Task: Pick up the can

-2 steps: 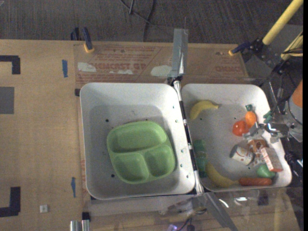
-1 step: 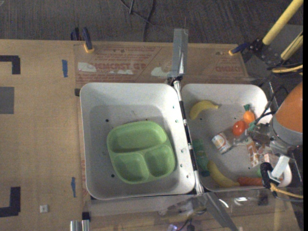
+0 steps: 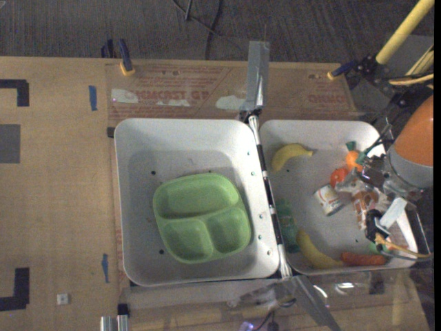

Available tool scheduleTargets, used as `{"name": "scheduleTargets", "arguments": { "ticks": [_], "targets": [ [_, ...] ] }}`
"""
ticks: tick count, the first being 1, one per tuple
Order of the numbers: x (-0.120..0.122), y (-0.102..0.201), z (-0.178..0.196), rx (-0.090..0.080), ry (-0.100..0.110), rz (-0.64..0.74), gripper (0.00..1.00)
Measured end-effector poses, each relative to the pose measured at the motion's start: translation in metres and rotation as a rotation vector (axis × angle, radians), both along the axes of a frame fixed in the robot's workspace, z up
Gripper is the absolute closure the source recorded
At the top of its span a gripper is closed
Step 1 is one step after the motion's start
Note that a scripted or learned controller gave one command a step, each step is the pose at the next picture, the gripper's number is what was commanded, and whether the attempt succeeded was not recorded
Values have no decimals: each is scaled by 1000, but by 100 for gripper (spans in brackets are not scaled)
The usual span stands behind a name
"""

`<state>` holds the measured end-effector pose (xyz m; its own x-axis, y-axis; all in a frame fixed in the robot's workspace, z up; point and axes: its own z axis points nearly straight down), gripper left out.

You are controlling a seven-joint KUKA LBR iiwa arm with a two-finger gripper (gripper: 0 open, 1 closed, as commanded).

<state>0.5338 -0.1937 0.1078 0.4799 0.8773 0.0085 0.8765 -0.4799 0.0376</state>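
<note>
- As I watch from the overhead camera, the bench (image 3: 55,185) fills most of the frame: brown board with blue tape marks, and dark floor along the top.
- Left bin (image 3: 138,150), centre-left, holds only a green plate (image 3: 201,216) with three compartments.
- Right bin (image 3: 310,133), centre-right, carries all the clutter.
- Arm (image 3: 420,140) reaches in at the right edge of the frame, over that bin's right side.
- Gripper (image 3: 372,188) hangs above the right half of the right bin. I cannot tell whether it is open or closed, and I see nothing held in it.
- Two bananas lie there: one (image 3: 291,155) in the bin's upper left, the other (image 3: 313,250) along its lower edge.
- Can (image 3: 329,200), white with a red label, lies tipped near the middle of the right bin. It is just left of the gripper and slightly lower in the frame. Its long axis seems to slant, but it is too small for me to be sure.
- Orange scraps (image 3: 342,176) crowd the can's upper right, towards the gripper; bare bin floor lies to its left.
- My read: the pick turns on a short shift towards frame left, and the scraps risk a muddled grasp.
</note>
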Motion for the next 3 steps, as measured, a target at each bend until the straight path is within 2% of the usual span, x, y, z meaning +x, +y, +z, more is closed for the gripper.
{"name": "scheduleTargets", "arguments": {
  "ticks": [1, 2, 3],
  "targets": [
    [-18, -13, 31, 3, 36, 260, 0],
    [-38, 2, 2, -28, -15, 350, 0],
    [-38, 2, 2, -28, -15, 350, 0]
  ]
}}
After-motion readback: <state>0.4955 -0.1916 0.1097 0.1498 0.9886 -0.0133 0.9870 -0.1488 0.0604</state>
